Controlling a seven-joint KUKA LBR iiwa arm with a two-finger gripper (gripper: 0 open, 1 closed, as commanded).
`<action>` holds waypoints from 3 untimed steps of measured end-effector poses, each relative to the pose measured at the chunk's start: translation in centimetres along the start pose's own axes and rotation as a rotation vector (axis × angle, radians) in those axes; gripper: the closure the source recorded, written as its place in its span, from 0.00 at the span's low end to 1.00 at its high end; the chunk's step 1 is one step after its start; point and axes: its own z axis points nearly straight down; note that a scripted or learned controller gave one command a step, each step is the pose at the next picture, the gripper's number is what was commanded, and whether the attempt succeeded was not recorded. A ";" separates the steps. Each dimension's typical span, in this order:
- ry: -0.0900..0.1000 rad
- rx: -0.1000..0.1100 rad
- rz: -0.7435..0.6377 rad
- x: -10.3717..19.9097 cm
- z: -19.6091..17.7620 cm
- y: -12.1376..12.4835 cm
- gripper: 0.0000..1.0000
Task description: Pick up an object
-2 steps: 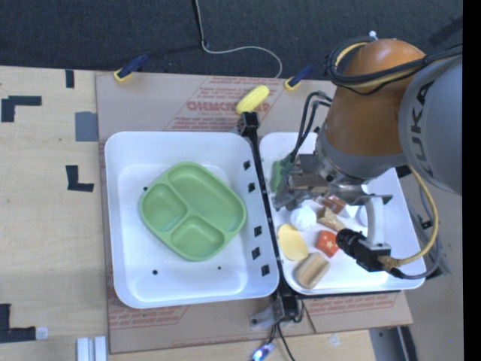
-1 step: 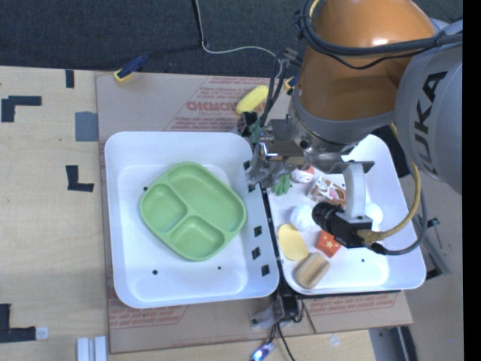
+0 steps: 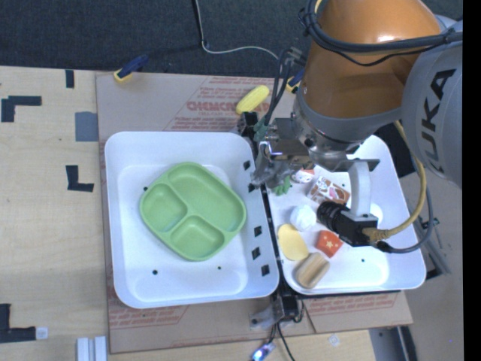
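Camera view: both bins are seen from above at a slant, in the middle and lower part of the frame.
Arm: the arm (image 3: 368, 51) is seen in the upper right of the frame, lowered over the upper part of the right bin (image 3: 398, 278).
Gripper: the gripper (image 3: 272, 168) is placed at the upper end of the wall shared by the two bins, near the frame's centre. Whether it is spread or pressed together cannot be told, and nothing is seen pinched in it.
Objects: a red and white packet (image 3: 331, 191), a white ball (image 3: 304, 218), a yellow piece (image 3: 291, 241), a small red piece (image 3: 328, 242) and a tan roll (image 3: 311, 269) are found in the right bin, below and right of the gripper. A small green item (image 3: 282, 188) is seen just beneath the gripper.
Left bin: a green divided plate (image 3: 193, 210) is held by the left bin (image 3: 120, 147).
Cardboard: a yellow item (image 3: 253, 98) is laid on the cardboard above the bins.
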 end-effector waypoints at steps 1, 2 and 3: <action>-0.001 0.002 -0.001 0.0 -0.9 0.0 1.00; -0.002 0.004 -0.003 0.1 -1.9 0.0 1.00; -0.003 0.006 -0.005 0.1 -2.8 0.0 1.00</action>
